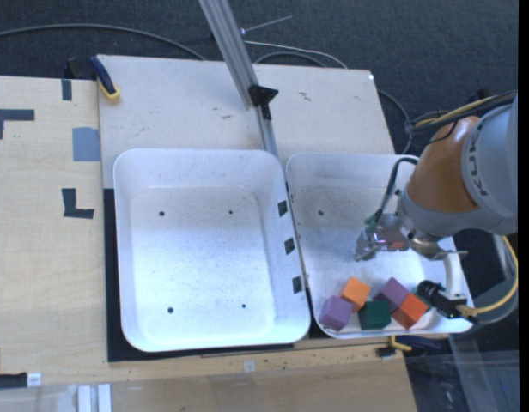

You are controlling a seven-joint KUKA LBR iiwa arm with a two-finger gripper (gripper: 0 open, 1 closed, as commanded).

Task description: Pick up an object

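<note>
Five small blocks lie together at the near edge of the right bin [333,187], and one of them is what the arm [458,178] must pick up. The gripper [373,244] hangs over the bare floor of this bin, a little behind the group and apart from it; nothing is between its fingers, and I cannot tell if they are apart or together, because they are too small and blurred. To do this step well, I think the gripper should come toward the near edge and go down on a block which has free sides. The orange block [355,292] at the back of the group seems the easiest, since it is the nearest to the gripper. The others touch each other or stand close to the bin wall, so fingers may push them instead of closing around one. By count: two purple blocks [336,312], two orange, one green block [375,315]. Two bins stand side by side; the left bin [196,166] has only small dark dots on its floor.
</note>
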